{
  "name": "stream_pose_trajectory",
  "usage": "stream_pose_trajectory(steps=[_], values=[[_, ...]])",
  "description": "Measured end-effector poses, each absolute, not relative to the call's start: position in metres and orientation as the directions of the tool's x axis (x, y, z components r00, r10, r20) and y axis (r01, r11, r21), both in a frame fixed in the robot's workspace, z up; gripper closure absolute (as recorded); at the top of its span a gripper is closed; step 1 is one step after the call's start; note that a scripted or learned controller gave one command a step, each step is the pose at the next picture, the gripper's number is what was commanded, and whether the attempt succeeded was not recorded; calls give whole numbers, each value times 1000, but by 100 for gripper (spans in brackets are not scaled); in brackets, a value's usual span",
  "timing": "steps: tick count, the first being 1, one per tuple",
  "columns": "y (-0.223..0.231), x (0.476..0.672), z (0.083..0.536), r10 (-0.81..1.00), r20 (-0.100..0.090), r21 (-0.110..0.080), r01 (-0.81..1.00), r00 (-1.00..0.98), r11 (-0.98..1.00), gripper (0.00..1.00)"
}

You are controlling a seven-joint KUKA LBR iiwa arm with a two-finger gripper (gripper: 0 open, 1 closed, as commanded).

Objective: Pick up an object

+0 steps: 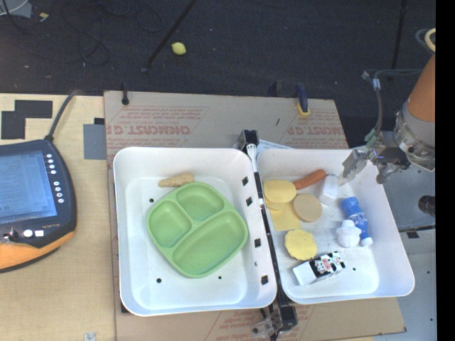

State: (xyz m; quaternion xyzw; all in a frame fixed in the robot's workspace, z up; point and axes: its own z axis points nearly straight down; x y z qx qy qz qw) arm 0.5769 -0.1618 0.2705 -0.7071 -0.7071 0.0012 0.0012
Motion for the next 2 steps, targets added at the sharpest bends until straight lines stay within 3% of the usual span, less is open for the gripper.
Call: stream_pose_trajectory(steps=[1,2], values=[[-116,536,176,1000,6,-17,1000,-2,2,0],[-94,497,97,1000,1,-4,1000,1,-1,0]])
